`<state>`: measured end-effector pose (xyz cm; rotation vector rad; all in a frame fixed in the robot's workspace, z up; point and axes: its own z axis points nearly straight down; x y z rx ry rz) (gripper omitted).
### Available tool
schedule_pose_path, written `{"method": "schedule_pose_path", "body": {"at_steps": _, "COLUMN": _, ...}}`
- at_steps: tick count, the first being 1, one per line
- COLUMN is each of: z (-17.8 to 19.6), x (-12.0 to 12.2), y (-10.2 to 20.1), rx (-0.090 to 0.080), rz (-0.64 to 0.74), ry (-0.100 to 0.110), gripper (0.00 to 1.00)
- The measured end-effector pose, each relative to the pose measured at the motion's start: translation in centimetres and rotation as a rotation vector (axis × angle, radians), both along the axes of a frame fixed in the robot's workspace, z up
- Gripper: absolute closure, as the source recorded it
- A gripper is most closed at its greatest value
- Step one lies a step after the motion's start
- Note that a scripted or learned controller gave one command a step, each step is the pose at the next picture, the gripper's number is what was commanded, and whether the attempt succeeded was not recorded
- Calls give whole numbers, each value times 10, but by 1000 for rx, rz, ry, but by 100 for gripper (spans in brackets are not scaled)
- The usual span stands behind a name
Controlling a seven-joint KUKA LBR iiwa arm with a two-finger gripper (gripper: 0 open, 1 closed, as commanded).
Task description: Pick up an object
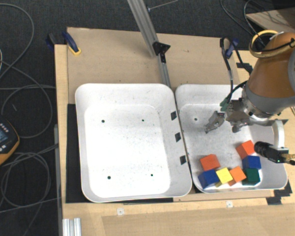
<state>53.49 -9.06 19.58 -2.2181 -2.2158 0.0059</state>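
Note:
Several coloured blocks lie in the near corner of the right bin (196, 107): an orange block (209, 161), a blue block (208, 179), a yellow block (224, 175), a small orange block (238, 174), a red-orange block (246, 148), another blue block (252, 162) and a green block (252, 176). My gripper (224, 125) hangs over the middle of the right bin, behind the blocks and apart from them. It is open, with nothing between its fingers.
The left bin (88, 97) sits beside the right one, with black clips (177, 136) along their shared edge. A slanted metal pole (146, 23) rises behind the bins. Cables and a handheld pendant (0, 136) lie on the floor at left.

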Motion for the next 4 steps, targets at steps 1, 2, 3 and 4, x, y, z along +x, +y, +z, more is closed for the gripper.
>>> {"method": "schedule_pose_path", "body": {"at_steps": 1, "z": -44, "x": -5, "y": 5, "rx": 1, "rz": 0, "ry": 1, "gripper": 0}}
{"method": "schedule_pose_path", "body": {"at_steps": 2, "z": -98, "x": -6, "y": 6, "rx": 1, "rz": 1, "ry": 1, "gripper": 0}}
{"method": "schedule_pose_path", "body": {"at_steps": 3, "z": -83, "x": -4, "y": 6, "rx": 0, "rz": 0, "ry": -8, "gripper": 100}}
{"method": "schedule_pose_path", "body": {"at_steps": 4, "z": -19, "x": -3, "y": 8, "rx": -2, "rz": 3, "ry": -15, "gripper": 100}}
